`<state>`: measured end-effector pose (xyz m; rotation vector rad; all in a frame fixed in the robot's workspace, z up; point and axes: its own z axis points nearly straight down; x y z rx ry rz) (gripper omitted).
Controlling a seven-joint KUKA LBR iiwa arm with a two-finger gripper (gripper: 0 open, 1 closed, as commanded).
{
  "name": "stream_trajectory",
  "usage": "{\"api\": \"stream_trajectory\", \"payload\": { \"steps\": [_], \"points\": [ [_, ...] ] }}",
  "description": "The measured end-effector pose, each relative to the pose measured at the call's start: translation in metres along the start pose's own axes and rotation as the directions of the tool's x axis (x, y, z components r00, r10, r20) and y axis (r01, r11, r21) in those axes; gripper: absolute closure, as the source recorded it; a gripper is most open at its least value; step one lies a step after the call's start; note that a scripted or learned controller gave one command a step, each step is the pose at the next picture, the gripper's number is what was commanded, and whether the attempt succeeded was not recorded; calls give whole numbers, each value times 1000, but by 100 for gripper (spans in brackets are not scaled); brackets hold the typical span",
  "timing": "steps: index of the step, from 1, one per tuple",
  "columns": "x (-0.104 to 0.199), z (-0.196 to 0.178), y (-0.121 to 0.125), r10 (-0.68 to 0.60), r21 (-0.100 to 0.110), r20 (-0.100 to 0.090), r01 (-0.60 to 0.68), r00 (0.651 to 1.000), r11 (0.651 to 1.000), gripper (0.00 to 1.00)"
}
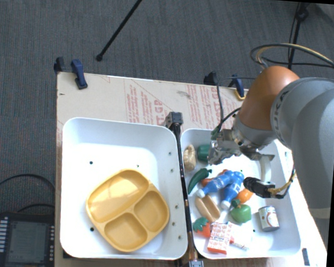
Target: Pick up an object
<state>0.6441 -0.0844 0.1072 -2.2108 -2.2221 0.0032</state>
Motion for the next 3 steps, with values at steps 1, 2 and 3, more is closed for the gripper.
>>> {"api": "stream_trajectory", "payload": {
  "steps": [1,2,3],
  "points": [
    [0,0,0,0,0,0,0,1000,1000,0],
    [0,-10,0,0,1,-1,0,1000,1000,100],
    [0,-10,0,0,2,-1,0,1000,1000,0]
  ]
}}
